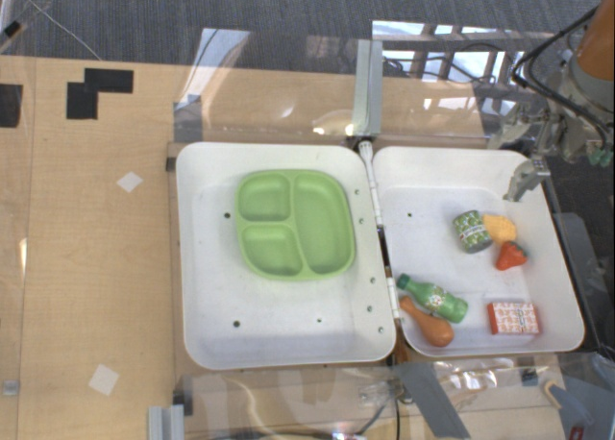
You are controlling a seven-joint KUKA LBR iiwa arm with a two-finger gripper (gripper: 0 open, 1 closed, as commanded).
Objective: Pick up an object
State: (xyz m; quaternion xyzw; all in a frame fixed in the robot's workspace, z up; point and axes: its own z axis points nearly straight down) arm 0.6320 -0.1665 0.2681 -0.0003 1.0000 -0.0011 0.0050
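Six objects: all lay in the right bin [557, 265]; none had been lifted.
Can [471, 232]: green, on its side, touching a yellow piece [500, 228] near the bin's middle.
Red piece [510, 256]: just below the yellow one, close to the can.
Bottle [434, 299]: green, lying flat at the bin's near left, against a drumstick [428, 323].
Box [512, 318]: red, flat, near the bin's front right corner, apart from the rest.
Left bin [202, 265]: held a green tray [293, 225] with three compartments.
End effector [527, 177]: hung over the right bin's far right corner, above and well apart from every object; it had hold of nothing, and how wide it stood I could not tell.
Arm [586, 63]: reached in at upper right, above the surface [86, 236].
Progress: by my reading the pick was at its start, with no grasp made.
Left to do: choose one object, come down over it, close, lift.
Likely nearest target: the can and yellow piece cluster, judged by position alone.
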